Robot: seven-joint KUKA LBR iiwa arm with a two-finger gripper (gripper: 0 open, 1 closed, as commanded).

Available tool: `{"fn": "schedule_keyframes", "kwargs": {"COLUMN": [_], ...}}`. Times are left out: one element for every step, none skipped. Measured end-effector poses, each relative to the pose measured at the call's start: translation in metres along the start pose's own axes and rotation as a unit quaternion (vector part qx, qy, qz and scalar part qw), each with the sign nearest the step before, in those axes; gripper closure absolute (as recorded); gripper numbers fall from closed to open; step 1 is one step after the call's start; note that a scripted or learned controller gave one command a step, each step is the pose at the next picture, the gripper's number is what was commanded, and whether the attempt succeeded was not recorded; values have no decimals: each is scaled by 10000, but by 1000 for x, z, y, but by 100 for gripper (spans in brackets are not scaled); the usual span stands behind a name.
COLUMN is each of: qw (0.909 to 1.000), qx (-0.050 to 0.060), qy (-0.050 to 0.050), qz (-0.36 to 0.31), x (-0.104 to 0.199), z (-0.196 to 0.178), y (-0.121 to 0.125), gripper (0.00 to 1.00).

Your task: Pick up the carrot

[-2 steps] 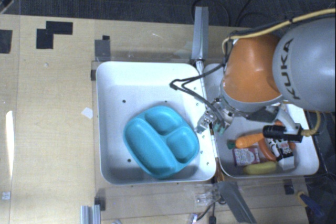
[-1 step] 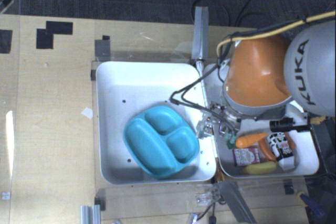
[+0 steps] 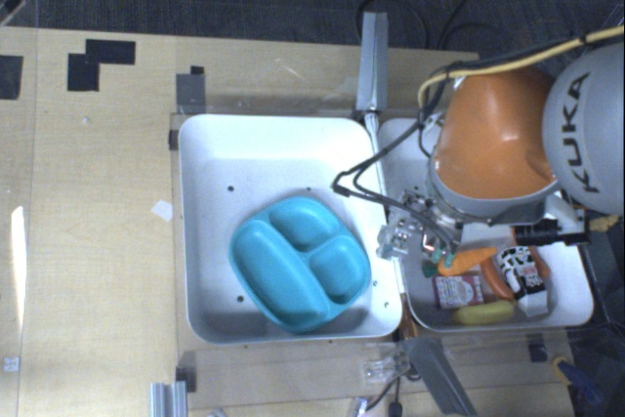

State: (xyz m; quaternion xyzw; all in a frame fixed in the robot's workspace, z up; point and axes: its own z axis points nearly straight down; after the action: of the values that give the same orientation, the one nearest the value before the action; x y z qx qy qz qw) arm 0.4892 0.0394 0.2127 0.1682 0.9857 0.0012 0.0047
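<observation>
A turquoise-blue divided plate lay in the white left bin, while the white right bin held an orange carrot, a yellow item, a red-and-white packet and a black-and-white patterned box, beneath the grey, orange-banded arm.

Arm hides most of right bin; carrot partly covered; gripper jaws' state unreadable; arm cut off at the frame's right.
</observation>
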Motion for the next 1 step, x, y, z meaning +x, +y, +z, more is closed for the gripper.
{"fn": "schedule_keyframes", "kwargs": {"qw": [9998], "qx": [1], "qy": [-4], "qz": [-199], "x": [-12], "z": [-6], "y": [-34], "gripper": [100]}}
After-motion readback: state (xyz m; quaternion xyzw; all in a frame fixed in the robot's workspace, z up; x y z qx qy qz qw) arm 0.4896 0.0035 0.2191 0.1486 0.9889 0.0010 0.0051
